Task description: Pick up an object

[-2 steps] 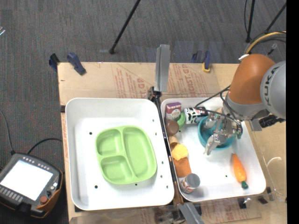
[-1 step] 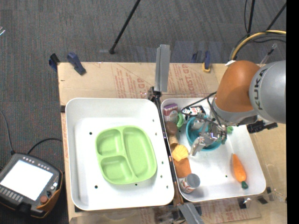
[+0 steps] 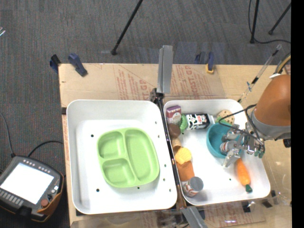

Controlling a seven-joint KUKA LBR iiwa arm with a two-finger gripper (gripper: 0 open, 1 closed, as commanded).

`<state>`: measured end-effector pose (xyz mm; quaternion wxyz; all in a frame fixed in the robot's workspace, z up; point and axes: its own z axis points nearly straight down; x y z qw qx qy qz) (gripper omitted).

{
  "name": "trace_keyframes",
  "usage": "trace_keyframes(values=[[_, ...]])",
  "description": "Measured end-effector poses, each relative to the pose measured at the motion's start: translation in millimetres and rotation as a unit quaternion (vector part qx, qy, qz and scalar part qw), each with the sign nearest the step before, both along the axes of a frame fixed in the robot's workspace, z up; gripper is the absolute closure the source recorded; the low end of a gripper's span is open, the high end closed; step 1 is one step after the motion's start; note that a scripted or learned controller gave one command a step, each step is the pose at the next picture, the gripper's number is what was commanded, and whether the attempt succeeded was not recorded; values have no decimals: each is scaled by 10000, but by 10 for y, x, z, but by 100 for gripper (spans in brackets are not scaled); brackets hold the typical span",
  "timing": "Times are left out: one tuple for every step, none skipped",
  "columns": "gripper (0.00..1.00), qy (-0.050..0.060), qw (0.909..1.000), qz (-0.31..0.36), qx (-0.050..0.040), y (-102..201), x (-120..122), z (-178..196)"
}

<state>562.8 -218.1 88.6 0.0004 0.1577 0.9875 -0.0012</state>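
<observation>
Grey gripper (image 3: pixel 236 152) hovers over right bin (image 3: pixel 213 194), between teal bowl (image 3: pixel 216 140) and orange carrot (image 3: pixel 243 173); finger state cannot be determined. Nothing visibly held.

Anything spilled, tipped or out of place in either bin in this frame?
Nothing spilled or visibly damaged. In the right bin several items lie on their sides: the milk carton, the can and the carrot. That looks like ordinary clutter. The green plate sits flat in the left bin.
</observation>
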Motion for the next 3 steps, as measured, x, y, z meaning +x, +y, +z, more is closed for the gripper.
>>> trace_keyframes(values=[[0,6,9998,-205,16,73,-518,-13],[100,-5,9999,-169,19,91,-499,89],[100,-10,9961,-884,17,338,-249,-4]])
